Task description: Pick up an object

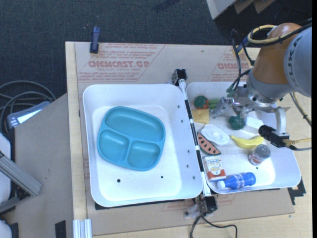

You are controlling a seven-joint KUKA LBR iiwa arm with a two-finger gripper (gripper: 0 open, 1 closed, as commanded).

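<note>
nearest the camera, at the front of the right bin [290, 175], a blue bottle [237, 181] lies on its side, with a small red-and-white carton [214, 166] just beside it toward the divider. a little further in sit a small tin [259, 154], a yellow banana [247, 142], a white dish [216, 134] and a slice of watermelon [206, 145] near the inner wall. beyond those is a yellow block [200, 115], a small green and red piece [200, 102] at the far corner, and a dark green ball [236, 121].

the left bin [94, 100] carries only a blue divided plate [131, 138], lying flat near its middle.

further back, the arm [277, 58] reaches in over the right bin, and the gripper [233, 109] hangs low just above or against the green ball. whether the jaws are apart, together or around the ball cannot be told from this angle; the metal parts blur into the ball.

judging by how things lie, every object rests in its bin and nothing is lifted. the approach looks made, toward the green ball most likely; the grasp and the lift are not yet shown done.

the surface [124, 63] runs on behind both bins, printed with red lettering.
</note>
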